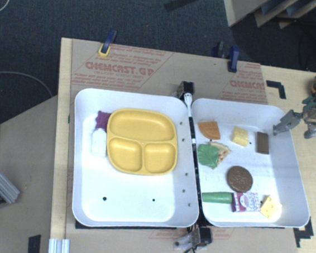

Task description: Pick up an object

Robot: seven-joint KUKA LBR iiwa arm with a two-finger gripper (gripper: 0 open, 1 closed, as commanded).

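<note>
Risk comes first: the gripper hovers at the far right edge of the right bin, fingers spread and holding nothing, right over the bin's raised wall. Coming down from there, it could strike the rim or close on air, since the nearest item, a small brown block, lies just to its left. The items in that bin also sit close together, so a grab may nudge a neighbour.

The right bin holds the brown block, a pale yellow cube and an orange slice along the far side, a green leafy piece and a round brown cookie in the middle, and a green stick, a red packet and a yellow wedge along the near side.

The left bin holds a yellow divided tray, with a purple item and a white item tucked against its left side.
</note>
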